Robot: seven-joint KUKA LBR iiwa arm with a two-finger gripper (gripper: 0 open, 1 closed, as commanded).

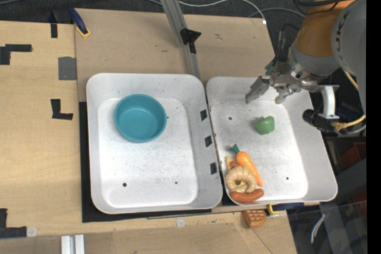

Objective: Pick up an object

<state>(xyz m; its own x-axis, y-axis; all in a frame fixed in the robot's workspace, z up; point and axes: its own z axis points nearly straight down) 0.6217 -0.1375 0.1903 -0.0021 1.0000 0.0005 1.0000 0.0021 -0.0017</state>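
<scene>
A small green object [264, 125] lies in the middle of the right bin [309, 181]. At that bin's near left corner sit an orange carrot [248, 165], a pale ridged piece [240, 177] and a red piece [246, 194], bunched together. My gripper [266, 94] hangs over the far part of the right bin, above and behind the green object, apart from it. Its fingers [255, 91] are spread open and hold nothing.
A teal bowl [140, 118] rests in the far left part of the left bin [149, 187]. A grey metal post [172, 9] rises behind the bins. Cables run across the dark floor at the back. An orange block [255, 218] sits by the bench's front edge.
</scene>
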